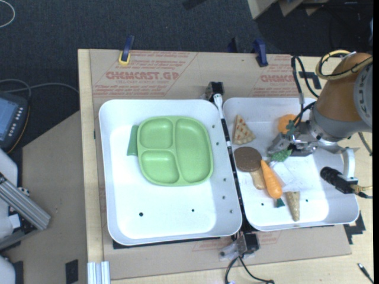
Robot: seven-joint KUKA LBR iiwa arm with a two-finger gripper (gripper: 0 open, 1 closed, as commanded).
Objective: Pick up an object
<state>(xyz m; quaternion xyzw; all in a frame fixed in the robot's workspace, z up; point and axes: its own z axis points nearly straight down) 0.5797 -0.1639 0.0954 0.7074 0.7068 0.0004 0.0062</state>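
probably light stuff all round: right bin (340, 209) holds toy food, plastic or foam by the look, so stiff enough to pinch but smooth and liable to slip. carrot (271, 181) lies slanted in the middle of the bin, green stub toward the near end, touching the brown round-headed piece (249, 160) on its left; best grip is likely across its thick orange middle. cone-shaped piece (293, 204) sits just near of the carrot, triangular wafer slice (241, 130) at the far left corner, orange round thing (286, 123) far, partly behind the arm. gripper (286, 148) is low over the bin, right of the carrot's far end, a small green item (280, 155) at its tip; held or not, can't tell, nor how wide it's open. arm comes from the right, wrist bent down. left bin (118, 176) has a green divided plate (175, 149).
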